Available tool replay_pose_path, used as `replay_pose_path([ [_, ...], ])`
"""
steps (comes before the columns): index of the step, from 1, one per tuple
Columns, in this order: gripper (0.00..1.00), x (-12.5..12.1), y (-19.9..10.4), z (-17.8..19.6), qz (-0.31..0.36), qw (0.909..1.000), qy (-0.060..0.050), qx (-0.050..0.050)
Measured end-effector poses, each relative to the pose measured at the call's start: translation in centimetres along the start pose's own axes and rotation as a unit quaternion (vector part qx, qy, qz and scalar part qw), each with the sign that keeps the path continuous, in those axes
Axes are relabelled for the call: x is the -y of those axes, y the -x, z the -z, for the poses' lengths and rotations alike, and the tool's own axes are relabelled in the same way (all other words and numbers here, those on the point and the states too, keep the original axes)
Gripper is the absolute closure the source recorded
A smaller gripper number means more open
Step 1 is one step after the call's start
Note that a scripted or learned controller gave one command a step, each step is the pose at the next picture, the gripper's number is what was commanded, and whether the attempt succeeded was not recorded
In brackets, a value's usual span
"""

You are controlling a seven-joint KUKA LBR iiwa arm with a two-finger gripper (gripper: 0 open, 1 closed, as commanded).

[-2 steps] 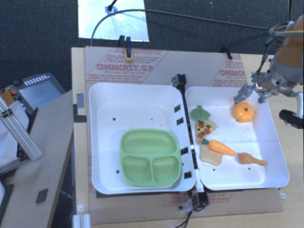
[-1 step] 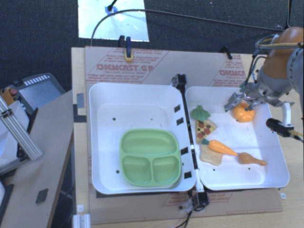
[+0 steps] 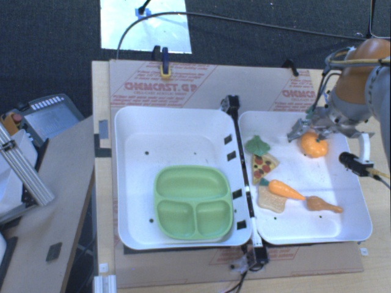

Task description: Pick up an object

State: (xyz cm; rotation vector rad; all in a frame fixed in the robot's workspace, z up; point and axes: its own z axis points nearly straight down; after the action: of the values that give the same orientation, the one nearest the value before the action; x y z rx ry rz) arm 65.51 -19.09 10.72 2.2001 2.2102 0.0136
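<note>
Nearest you, left bin [image 3: 128, 182]: one green tray [image 3: 194, 202], three compartments, resting toward the front wall. Not relevant to the pick unless you choose it.

Right bin [image 3: 348, 224], front to back:
- Drumstick [image 3: 324, 205], tan, long axis running left to right, near the front right.
- Carrot [image 3: 286, 190], orange, long axis slanting from upper left to lower right, its tip just beside the drumstick.
- Toast [image 3: 272, 200], partly under the carrot's thick end.
- Pizza slice [image 3: 264, 165], point toward you, close to the divider.
- Broccoli [image 3: 257, 144], just behind the pizza slice.
- Orange [image 3: 314, 146], round, no long axis to speak of, in the back right part of the bin, well apart from the other items.

Gripper [image 3: 313, 133]: low over the back of the right bin, reaching in from the right. You cannot tell from this slant whether it is spread or pressed together, nor whether it pinches anything.

Key relation: the orange lies directly at the gripper, on its near side, touching or nearly so in this view. Every other item lies to the gripper's left and toward you. You would judge the orange the likely target; being round, it may roll away if the contact is off centre.
</note>
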Motion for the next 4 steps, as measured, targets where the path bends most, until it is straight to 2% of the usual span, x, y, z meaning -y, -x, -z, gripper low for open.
replay_pose_path([
  [1, 1.00, -0.3, 0.1, 1.2, 0.002, 1.0000, 0.005, 0.003],
  [2, 1.00, 0.2, 0.7, 7.3, -0.001, 1.0000, -0.008, -0.004],
  [4, 1.00, -0.5, 0.0, 16.3, 0.001, 1.0000, -0.008, -0.004],
])
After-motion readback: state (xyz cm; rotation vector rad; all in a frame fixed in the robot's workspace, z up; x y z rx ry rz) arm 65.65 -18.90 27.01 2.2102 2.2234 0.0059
